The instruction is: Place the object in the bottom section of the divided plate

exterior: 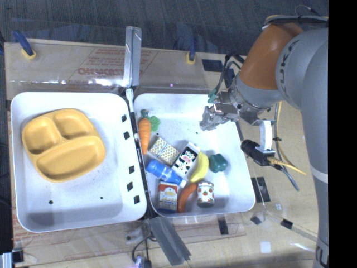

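1. The yellow divided plate (pixel 62 144) lies in the left bin (pixel 33 216), its long bottom section bare and facing the near edge.
2. The hand (pixel 211 120) hangs over the upper part of the right bin (pixel 240 200), clear of the toys; how far it is open I cannot tell, and nothing shows in its grip.
3. The task names no single object. Candidates crowd the right bin's lower half: a toy carrot (pixel 144 133), a patterned box (pixel 163 149), a blue bottle (pixel 163 171), a cow-print carton (pixel 185 159), a banana (pixel 199 168), a dark green piece (pixel 218 162), two small cans (pixel 205 194) and an orange piece (pixel 186 197).
4. These look like light, rigid plastic play food, smooth and likely to slip.
5. The carrot stands apart from the heap by the left wall; pinching across its thick upper body seems safest.
6. The banana touches the carton, so a grasp there risks catching both.
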